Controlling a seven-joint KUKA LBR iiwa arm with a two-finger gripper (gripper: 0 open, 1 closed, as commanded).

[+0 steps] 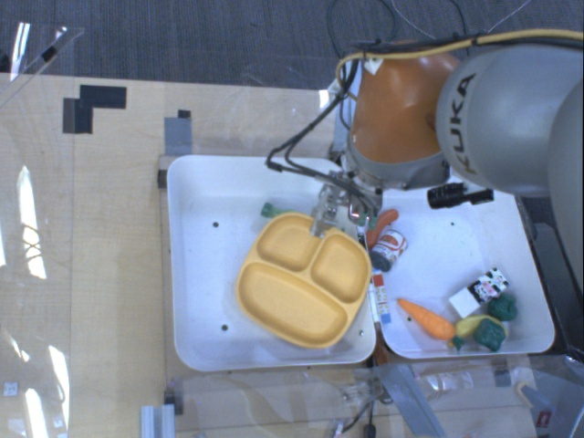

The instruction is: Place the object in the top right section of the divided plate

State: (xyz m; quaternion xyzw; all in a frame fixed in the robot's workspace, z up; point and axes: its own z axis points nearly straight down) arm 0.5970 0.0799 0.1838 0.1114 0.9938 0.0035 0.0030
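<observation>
Table (91,272) is pale wood-grain with glare streaks down the left side, a couple of black square marks and a grey block near the back, and beyond its far edge you get dark grey ribbed carpet (182,16). Two shallow white bins sit side by side on it. The left bin (196,245) holds a yellow divided plate (301,281), turned a bit diagonally, with one long section and two smaller ones. A little green thing (270,210) pokes out just past the plate's far rim, partly hidden, can't say what it is. The arm (474,99) comes in from the right, orange band and all, and the tool (333,210) hangs right over the plate's upper edge near the divider between the bins; honestly can't tell what state it's in. The right bin (529,272) has the loose stuff: an orange carrot (427,318), a small red-and-white can (389,243) with another orange piece just behind it, a black-and-white cow-pattern block (489,286) and green veggie bits (493,334) in the corner. A marker pen (378,301) lies along the edge between the bins.
</observation>
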